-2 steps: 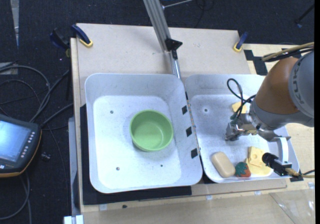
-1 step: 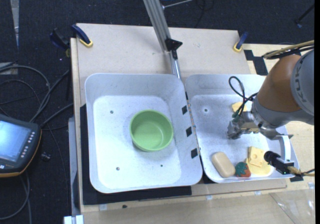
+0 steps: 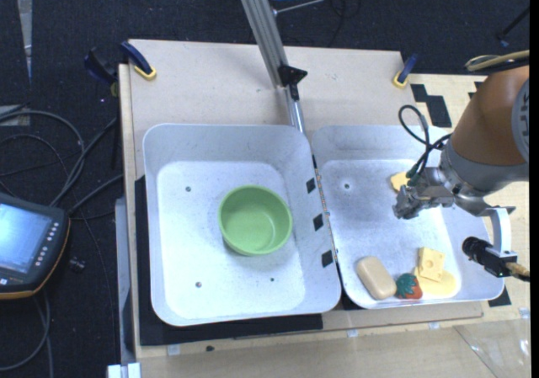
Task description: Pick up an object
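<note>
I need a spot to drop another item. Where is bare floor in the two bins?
Left bin: free all around the green bowl. Right bin: bare between its left wall and the gripper. Crowded at its near edge: tan oval, red-green piece, yellow wedge.

The arm reaches in from the right, wrist bent down; its gripper seems low, fingertips indistinct.

We're seeing a handheld screen unit glowing at far left on the dark floor, cables trailing beside it, blue-yellow clamps gripping the bench corners.
</note>
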### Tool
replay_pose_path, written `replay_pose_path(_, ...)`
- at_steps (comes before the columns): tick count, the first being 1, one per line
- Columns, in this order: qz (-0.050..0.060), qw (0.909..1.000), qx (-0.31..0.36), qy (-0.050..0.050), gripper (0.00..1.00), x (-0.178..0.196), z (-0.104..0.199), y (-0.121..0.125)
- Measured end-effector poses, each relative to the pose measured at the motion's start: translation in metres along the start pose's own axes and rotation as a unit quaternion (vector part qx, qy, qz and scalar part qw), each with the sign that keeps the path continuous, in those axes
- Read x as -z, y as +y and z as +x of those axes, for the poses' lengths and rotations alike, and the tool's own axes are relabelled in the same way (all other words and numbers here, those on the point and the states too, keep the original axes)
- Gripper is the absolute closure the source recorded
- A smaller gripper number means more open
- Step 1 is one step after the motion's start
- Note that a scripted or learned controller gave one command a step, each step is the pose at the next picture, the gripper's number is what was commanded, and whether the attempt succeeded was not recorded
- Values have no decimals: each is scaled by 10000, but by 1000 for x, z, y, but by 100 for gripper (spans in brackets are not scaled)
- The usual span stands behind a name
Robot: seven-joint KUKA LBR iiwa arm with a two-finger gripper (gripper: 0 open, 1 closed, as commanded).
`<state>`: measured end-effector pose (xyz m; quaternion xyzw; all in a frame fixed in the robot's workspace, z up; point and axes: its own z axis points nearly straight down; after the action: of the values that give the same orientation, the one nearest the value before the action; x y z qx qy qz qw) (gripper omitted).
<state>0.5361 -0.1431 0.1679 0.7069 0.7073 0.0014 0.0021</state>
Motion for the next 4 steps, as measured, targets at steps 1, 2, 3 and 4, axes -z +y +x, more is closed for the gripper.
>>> replay_pose_path(1,4,10000,-2,1,100,56,-1,-8)
replay_pose_path(2,21,10000,-1,4,100,66,-1,-8)
replay_pose_path(3,29,10000,17,10,100,56,43,15)
replay_pose_path(4,22,10000,17,8,100,61,82,47)
